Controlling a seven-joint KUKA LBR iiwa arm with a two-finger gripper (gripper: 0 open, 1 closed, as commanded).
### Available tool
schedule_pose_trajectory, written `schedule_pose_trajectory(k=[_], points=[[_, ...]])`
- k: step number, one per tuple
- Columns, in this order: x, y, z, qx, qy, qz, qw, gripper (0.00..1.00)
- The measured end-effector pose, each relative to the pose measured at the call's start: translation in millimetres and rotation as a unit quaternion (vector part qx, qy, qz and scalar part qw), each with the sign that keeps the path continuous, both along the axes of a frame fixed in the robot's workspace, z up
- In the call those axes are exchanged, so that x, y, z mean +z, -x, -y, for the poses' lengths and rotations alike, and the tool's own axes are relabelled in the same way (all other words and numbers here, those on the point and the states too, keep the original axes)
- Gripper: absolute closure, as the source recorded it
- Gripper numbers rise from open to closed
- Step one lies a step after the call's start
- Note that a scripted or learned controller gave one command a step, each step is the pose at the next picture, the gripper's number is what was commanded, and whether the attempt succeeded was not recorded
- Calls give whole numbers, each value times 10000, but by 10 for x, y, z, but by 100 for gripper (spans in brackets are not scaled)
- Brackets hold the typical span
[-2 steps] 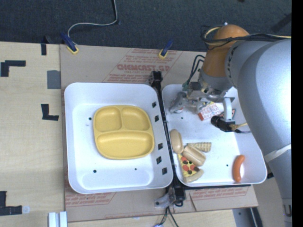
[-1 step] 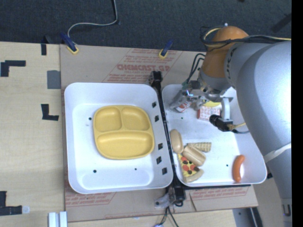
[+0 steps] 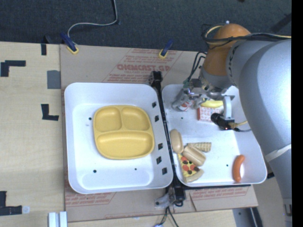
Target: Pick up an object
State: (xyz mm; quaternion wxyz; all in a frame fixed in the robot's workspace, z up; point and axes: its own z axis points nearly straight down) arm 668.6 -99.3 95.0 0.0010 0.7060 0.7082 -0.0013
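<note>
1. The arm comes in from three o'clock and hangs over the far end of the right bin (image 3: 258,171). Its gripper (image 3: 189,98) sits low at about twelve o'clock in that bin.
2. From where I stand I cannot tell how far the fingers are spread, or whether anything is between them.
3. Just beside the gripper, at its three o'clock, lies a small red-and-white box (image 3: 206,113) with a yellow banana (image 3: 211,104) touching its far edge.
4. At six o'clock in the bin cluster a bread roll (image 3: 176,141), a hot dog (image 3: 194,155) and a pizza slice (image 3: 189,168); a sausage (image 3: 238,168) lies apart.
5. To do this well, I'd centre over one piece, clear of neighbours, before closing.
6. The yellow tray (image 3: 124,131) fills the left bin (image 3: 75,141).
</note>
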Motion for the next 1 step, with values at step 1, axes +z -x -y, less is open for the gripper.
schedule_pose_trajectory(k=[1], points=[[900, -1, -680, -4, -20, 9, 10000, 100]])
